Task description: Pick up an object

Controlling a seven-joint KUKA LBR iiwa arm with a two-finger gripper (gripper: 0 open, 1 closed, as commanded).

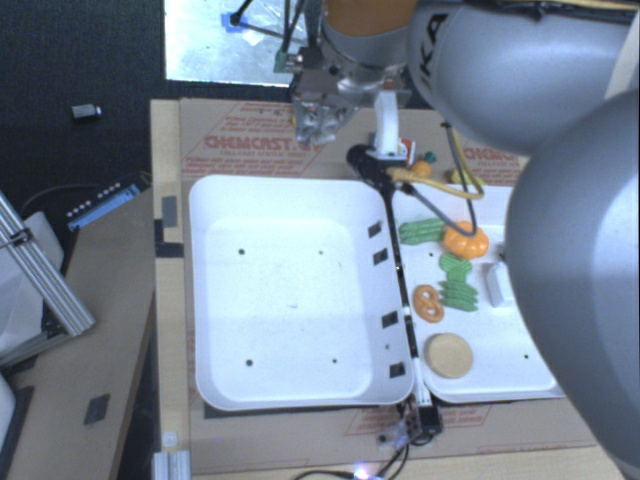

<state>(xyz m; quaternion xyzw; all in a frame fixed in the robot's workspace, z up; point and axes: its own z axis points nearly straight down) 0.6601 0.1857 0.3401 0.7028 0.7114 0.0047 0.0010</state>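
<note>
- We are looking down on a tabletop point(250, 138) covered with printed cardboard, with dark floor lying beyond it and two shallow white bins sitting side by side on it.
- The gripper point(318, 118) is hanging high over the cardboard, just past the far rim of the left bin point(290, 288); we cannot tell from here how it is set, and we are seeing nothing in it.
- The objects are all lying in the right bin point(500, 368), off to the arm's side of the gripper and nearer the camera than it.
- Among them we are making out an orange piece point(466, 241), a green pod-like piece point(421, 231), a small green cluster point(458, 283), an orange ring point(429, 303) and a flat tan disc point(449, 354).
- We are judging the step in hand to be the approach, with no pick made yet.
- The next move is calling for a shift across the divider and a descent onto one item; the tan disc, lying apart from the rest, is looking like the cleanest target, though its flatness may be making it hard to pinch.
</note>
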